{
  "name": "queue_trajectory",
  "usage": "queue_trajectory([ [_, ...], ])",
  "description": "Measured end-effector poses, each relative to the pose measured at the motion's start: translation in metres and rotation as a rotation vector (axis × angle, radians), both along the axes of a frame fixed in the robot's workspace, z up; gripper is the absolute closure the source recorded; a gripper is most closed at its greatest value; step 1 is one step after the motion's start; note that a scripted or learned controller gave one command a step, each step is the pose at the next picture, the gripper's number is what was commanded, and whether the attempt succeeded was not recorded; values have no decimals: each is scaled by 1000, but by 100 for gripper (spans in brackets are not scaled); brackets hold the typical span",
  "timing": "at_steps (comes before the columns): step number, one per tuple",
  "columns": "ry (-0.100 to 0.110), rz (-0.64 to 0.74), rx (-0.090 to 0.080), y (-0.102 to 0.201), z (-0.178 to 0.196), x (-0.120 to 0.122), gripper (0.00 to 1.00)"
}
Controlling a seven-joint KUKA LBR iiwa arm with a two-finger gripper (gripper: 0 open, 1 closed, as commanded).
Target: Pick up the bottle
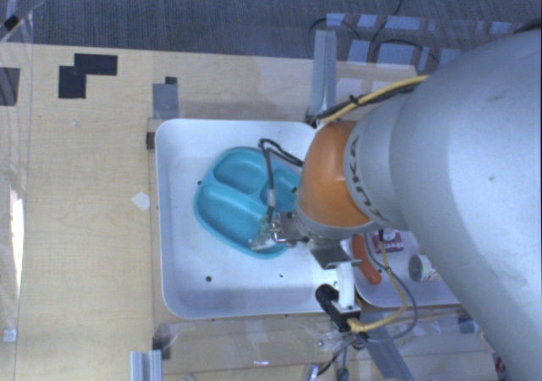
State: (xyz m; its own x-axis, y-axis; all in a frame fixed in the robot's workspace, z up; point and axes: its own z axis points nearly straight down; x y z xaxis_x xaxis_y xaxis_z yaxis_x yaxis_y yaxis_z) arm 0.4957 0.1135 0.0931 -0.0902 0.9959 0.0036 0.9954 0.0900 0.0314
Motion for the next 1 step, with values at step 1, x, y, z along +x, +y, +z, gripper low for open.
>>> queue_trajectory([
  [1, 10, 44, -8, 22, -1, 8, 0],
])
